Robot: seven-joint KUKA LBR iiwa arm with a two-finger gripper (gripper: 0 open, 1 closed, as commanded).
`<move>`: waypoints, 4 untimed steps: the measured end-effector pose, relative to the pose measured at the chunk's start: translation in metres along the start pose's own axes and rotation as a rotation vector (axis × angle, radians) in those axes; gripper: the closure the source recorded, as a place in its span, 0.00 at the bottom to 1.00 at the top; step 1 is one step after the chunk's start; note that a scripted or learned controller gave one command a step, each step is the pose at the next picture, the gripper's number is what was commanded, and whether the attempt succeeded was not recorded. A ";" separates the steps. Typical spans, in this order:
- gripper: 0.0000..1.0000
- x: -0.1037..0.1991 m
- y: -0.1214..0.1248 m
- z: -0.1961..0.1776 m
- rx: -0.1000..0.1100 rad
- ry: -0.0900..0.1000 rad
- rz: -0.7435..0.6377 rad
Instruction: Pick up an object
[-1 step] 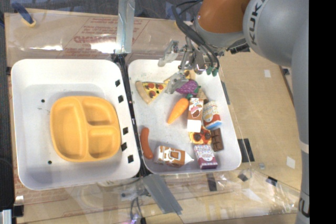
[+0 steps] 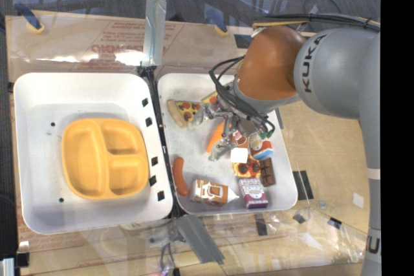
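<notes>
toy food items crowd the right bin [image 2: 284, 194], where the gripper [image 2: 223, 136] hangs low over the middle of the pile; whether its fingers are spread or pressed together cannot be told, and no item is seen between them. an orange carrot [image 2: 213, 138] lies tilted directly beside the gripper's metal parts, and a pizza slice [image 2: 185, 111] rests just to the carrot's upper left, near the bin's left wall. below the gripper sit a small white block [image 2: 239, 155], a blue and red piece [image 2: 263, 150], a brown chocolate bar [image 2: 267, 172] and a maroon carton [image 2: 253, 192]. along the bin's lower edge lie a red sausage [image 2: 180, 176] and an orange and white box [image 2: 211, 191]. the arm's orange band [image 2: 266, 63] and grey body [image 2: 336, 71] cover the bin's upper right corner. the left bin [image 2: 32, 94], touching the right one, holds a yellow divided tray [image 2: 103, 157].
</notes>
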State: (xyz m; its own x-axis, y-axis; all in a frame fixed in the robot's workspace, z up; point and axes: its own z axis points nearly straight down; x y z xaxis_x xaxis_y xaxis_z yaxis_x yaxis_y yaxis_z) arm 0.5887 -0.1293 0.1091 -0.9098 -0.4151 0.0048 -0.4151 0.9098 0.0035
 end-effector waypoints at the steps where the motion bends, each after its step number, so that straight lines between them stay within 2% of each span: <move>1: 0.00 0.022 0.004 0.017 0.003 -0.005 0.095; 2: 1.00 0.019 0.005 0.005 0.004 -0.008 0.088; 3: 1.00 -0.005 0.009 -0.117 0.008 -0.016 0.239; 4: 1.00 0.047 0.012 -0.038 0.002 -0.001 -0.059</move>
State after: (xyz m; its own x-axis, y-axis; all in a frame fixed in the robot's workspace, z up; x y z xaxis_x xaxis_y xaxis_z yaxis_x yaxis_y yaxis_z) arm 0.5409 -0.1381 0.1472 -0.8836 -0.4682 0.0033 -0.4682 0.8836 0.0019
